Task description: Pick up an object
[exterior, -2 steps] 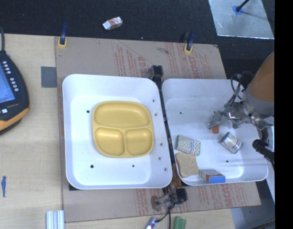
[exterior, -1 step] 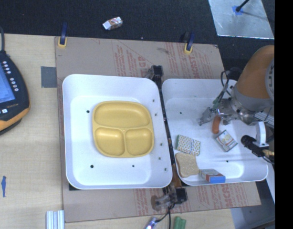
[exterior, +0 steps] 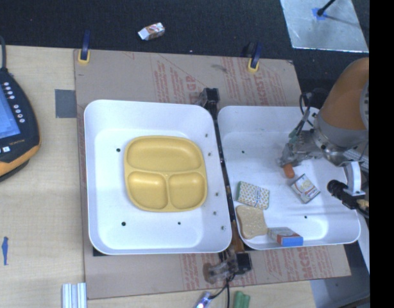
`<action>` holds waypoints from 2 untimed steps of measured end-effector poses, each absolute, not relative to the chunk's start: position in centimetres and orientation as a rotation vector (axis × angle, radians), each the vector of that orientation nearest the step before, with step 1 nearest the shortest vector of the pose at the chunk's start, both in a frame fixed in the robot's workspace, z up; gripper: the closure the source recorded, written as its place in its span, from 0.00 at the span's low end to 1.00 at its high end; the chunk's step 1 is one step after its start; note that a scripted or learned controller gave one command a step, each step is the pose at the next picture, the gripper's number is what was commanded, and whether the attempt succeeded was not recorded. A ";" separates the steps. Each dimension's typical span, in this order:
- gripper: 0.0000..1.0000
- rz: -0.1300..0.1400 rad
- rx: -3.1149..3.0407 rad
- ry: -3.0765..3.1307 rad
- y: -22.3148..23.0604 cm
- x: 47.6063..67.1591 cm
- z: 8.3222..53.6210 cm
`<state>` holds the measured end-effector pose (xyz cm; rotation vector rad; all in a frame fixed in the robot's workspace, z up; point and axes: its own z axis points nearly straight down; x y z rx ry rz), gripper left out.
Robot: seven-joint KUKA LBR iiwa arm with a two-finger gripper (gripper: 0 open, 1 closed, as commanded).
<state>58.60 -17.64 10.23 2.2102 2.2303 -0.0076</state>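
Claw (exterior: 291, 161): seen low in the right bin (exterior: 261, 124), at the end of the grey arm (exterior: 341, 130) with its orange band, which entered from the right. Whether the fingers were spread or pressed together could not be told; the dark mechanism hid them. A small orange-red object (exterior: 288, 171) lay directly beneath the claw tip, touching or just under it; whether it was gripped could not be told.

Right bin contents, outward from the claw:
- Small grey-and-white packet with a yellow mark (exterior: 304, 187), just beside the claw on its near side, lying tilted on the bin floor.
- Patterned green-and-white pouch (exterior: 253, 195), near the bin's left wall.
- Tan slice resembling bread (exterior: 251, 222), in the near left corner, just below the pouch.
- Small box with blue and orange faces (exterior: 285, 237), against the near rim, just right of the slice.

Left bin (exterior: 97, 172): held one yellow divided plate (exterior: 165, 172) with three compartments, lying flat about the middle.

Surroundings: both bins sat on a brown cardboard sheet (exterior: 184, 76) on the wooden counter (exterior: 30, 236), the sheet held by two blue-and-yellow clamps (exterior: 85, 49) at its far edge. A teach pendant with orange casing (exterior: 9, 130) rested on the counter at far left. A small crumpled wrapper (exterior: 151, 31) lay on the dark floor beyond the counter.
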 end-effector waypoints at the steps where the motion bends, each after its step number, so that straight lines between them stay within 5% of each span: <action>1: 1.00 -0.005 2.214 2.231 -11.2 59.6 11.0; 2: 1.00 0.002 2.217 2.227 -5.6 63.5 19.3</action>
